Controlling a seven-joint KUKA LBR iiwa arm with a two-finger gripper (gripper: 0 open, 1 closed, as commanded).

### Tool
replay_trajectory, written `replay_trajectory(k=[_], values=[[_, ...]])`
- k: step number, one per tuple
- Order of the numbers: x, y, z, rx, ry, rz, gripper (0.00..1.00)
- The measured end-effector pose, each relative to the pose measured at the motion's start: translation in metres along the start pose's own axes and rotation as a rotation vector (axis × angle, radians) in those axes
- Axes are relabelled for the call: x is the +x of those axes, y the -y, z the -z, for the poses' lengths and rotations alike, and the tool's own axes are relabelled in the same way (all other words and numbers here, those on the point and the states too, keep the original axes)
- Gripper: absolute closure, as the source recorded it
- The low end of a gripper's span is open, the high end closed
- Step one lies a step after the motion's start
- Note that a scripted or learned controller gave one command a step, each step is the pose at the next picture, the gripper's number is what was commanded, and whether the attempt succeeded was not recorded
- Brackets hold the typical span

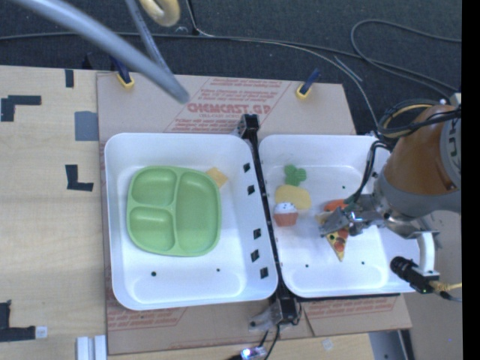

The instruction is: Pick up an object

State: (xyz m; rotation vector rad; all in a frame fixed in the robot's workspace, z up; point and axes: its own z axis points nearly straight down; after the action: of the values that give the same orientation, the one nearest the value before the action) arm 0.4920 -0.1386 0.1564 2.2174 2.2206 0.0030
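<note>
I saw the gripper [335,222] low in the right bin [315,280] — beside a pizza slice [338,244]. Jaw state: I could not tell. A cupcake [286,214], yellow toy [293,196] and green toy [295,175] crowded its left — the green tray [174,210] lay apart.

Light wooden bench [45,201] with black tape marks. A brown cardboard sheet [225,100] with red print lies flat on it, held at the far edge by two yellow-tipped clamps [124,79]. Two shallow white bins sit side by side on the cardboard, touching: left bin [120,276], right bin [360,280].
</note>
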Motion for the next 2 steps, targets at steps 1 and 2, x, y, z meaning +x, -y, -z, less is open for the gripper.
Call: replay_trajectory(k=[1,2], values=[[0.003,-0.006,0.062,-0.002,0.000,0.001,1.00],[0.003,-0.007,0.109,0.001,0.000,0.000,1.00]])
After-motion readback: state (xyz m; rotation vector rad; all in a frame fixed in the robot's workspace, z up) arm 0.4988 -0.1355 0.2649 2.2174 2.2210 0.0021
